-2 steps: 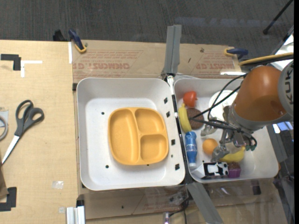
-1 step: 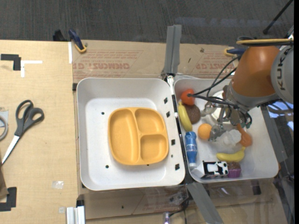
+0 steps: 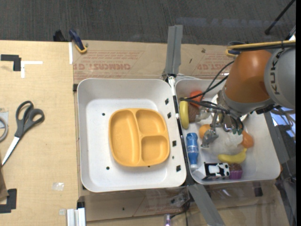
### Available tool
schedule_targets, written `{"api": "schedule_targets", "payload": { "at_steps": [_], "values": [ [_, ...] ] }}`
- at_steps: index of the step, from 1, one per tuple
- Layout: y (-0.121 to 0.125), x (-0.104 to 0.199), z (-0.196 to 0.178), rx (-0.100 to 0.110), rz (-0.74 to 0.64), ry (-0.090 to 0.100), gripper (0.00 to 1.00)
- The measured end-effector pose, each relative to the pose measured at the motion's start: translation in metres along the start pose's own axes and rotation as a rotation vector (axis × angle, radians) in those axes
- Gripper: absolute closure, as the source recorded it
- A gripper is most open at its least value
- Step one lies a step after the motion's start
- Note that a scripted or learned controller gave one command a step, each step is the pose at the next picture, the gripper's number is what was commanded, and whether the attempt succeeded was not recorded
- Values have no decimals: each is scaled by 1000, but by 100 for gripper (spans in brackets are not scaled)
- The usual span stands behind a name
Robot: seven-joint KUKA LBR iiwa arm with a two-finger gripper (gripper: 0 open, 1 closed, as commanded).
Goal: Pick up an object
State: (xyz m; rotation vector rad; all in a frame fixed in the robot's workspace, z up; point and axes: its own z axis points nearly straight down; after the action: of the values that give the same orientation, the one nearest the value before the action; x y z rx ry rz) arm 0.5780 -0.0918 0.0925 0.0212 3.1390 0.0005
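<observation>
My gripper [image 3: 223,130] hangs low inside the right bin [image 3: 270,171], under the orange band of the arm [image 3: 249,76]. Around it lie several small objects: an orange ball [image 3: 205,130] just to its left, a blue bottle [image 3: 192,148] along the bin's left wall, a yellow piece [image 3: 184,114] above the bottle, a banana [image 3: 233,157] below the gripper, and an orange item [image 3: 247,141] to its right. A whitish object [image 3: 226,145] sits right beneath the gripper. Whether anything is between the gripper's tips is hidden by the wrist.
The left bin [image 3: 89,140] holds a yellow divided plate [image 3: 139,136]. A black-and-white item [image 3: 216,170] and a purple piece [image 3: 235,174] lie at the right bin's front edge, a red-orange item [image 3: 196,96] at its back. Scissors [image 3: 22,121] lie on the bench at left.
</observation>
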Motion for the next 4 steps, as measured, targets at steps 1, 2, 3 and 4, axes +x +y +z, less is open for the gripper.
{"api": "schedule_targets", "payload": {
  "at_steps": [1, 2, 3, 4],
  "values": [
    [-2, 11, 0, 0, -14, 1, 0],
    [-3, 10, 0, 0, 34, 0, 0],
    [-8, 17, 1, 0, 115, 2, 0],
    [-7, 16, -8, 1, 113, -1, 100]
  ]
}}
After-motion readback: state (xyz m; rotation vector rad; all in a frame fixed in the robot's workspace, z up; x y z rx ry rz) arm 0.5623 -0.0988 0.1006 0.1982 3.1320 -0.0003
